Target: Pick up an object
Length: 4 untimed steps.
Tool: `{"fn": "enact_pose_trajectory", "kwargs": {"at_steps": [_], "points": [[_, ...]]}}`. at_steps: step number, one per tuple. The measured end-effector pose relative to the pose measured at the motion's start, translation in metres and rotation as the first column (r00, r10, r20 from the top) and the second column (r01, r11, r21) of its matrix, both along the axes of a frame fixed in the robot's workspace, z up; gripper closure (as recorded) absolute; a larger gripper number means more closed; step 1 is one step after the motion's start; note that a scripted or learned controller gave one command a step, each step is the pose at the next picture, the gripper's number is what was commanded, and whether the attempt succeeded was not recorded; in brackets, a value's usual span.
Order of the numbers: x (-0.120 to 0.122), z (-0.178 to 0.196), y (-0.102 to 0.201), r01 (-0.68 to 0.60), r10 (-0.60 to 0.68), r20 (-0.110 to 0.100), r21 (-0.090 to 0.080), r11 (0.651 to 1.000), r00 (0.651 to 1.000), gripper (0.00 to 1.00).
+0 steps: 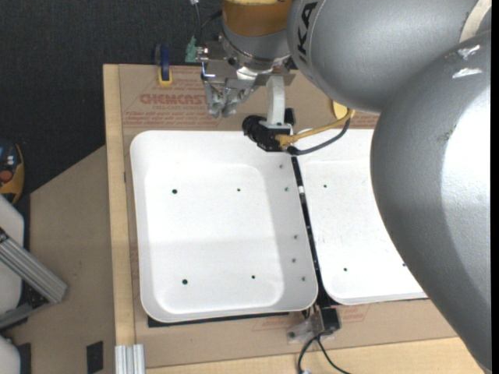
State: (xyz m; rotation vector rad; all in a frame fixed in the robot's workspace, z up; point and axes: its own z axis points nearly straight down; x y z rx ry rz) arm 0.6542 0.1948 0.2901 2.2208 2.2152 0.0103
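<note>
Object position: I cannot tell where the object lies. Much of the neighbouring bin is hidden under the arm, and that is a likely place for it.

Arm (405, 92): reaches in from beyond the left bin's (140, 209) right side and crosses above its far right corner. This posture puts the wrist past the far rim, over the bench (121, 287), not over the bin floor.

Right bin (351, 232): touches the left bin along its right rim, so both trays form one work area within the arm's reach.

Left bin: white floor marked with four dark dots.

Gripper (222, 104): hangs just beyond the left bin's far rim, pointing down. Whether it is spread or pressed together cannot be told, and nothing can be made out in its hold. In my judgement, the pick is not yet achieved.

Black fitting (265, 133): sits at the left bin's far right corner, trailing a yellow cable.

Clamp (164, 67): blue and yellow, beyond the left bin's far left corner, apparently pinning the bench board in place.
</note>
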Motion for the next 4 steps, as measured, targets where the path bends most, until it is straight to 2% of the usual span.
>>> {"fn": "enact_pose_trajectory", "kwargs": {"at_steps": [1, 2, 3, 4], "points": [[-0.012, 0.040, -0.018, -0.001, 0.001, -0.001, 0.000, 1.000, 1.000, 1.00], [0.009, -0.027, 0.008, -0.004, 0.004, -0.016, -0.003, 1.000, 1.000, 1.00], [0.013, 0.021, -0.036, 0.002, -0.002, -0.001, -0.001, 1.000, 1.000, 1.00], [-0.002, -0.081, 0.034, -0.009, 0.008, -0.021, -0.001, 1.000, 1.000, 1.00]]}}
